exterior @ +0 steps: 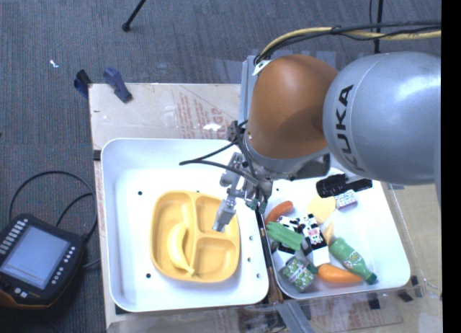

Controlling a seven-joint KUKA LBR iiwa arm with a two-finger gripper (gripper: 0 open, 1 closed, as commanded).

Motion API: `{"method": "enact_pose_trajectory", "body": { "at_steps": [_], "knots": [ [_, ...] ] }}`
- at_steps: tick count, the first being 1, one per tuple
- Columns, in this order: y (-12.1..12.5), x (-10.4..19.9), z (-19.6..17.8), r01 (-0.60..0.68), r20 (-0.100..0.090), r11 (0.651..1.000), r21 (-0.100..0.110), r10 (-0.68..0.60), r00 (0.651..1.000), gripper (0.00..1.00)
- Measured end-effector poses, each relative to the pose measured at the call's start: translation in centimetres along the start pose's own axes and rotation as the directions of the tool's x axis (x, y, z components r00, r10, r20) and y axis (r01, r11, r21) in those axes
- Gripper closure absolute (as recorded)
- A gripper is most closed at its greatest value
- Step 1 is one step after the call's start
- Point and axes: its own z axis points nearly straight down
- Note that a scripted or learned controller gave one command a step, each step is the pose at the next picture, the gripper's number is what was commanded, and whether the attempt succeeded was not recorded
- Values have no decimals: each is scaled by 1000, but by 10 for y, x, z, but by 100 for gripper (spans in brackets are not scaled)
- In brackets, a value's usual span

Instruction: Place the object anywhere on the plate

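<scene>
Floor: grey carpet (pixel 57 29), dark and ribbed. A thin black stand leg (pixel 144 0) crossed it at the top. A handheld control pendant (pixel 34 258) with a lit screen lay on the carpet at far left, with a black cable looped above it. Two blue clamps (pixel 117 83) sat at the bench's back left corner.

The bench (pixel 166 108) had a pale board top with red print (pixel 198 104) on it, too faint to read. The left bin (pixel 126 180) and right bin (pixel 389 231) sat side by side, touching.

Writing: "KUKA" in dark letters on the grey arm (pixel 389 115), the first letter partly cut off by the orange band (pixel 288 108). The small labels on the toys were unreadable.

The yellow divided plate (pixel 216 259) lay in the left bin. A banana-shaped yellow piece (pixel 178 240) lay on the plate in its left compartment, hard to separate from the plate's colour.

The gripper (pixel 224 218) hung over the plate's upper right compartment. Could not tell whether the pincer was apart or together, and nothing showed in it.

The right bin held a cluster of toys: an orange carrot (pixel 338 274), a green bottle (pixel 351 258) just above it, and a black-and-white cow-patterned piece (pixel 306 231).
</scene>
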Motion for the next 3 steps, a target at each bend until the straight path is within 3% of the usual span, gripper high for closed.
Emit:
{"method": "enact_pose_trajectory", "body": {
  "at_steps": [1,2,3],
  "knots": [
    [-30,-14,-14,-107,0,994,0,107,994,0],
    [-42,-24,-15,-332,1,943,0,332,943,0],
    [-37,28,-17,-523,-2,852,3,523,852,0]
  ]
}}
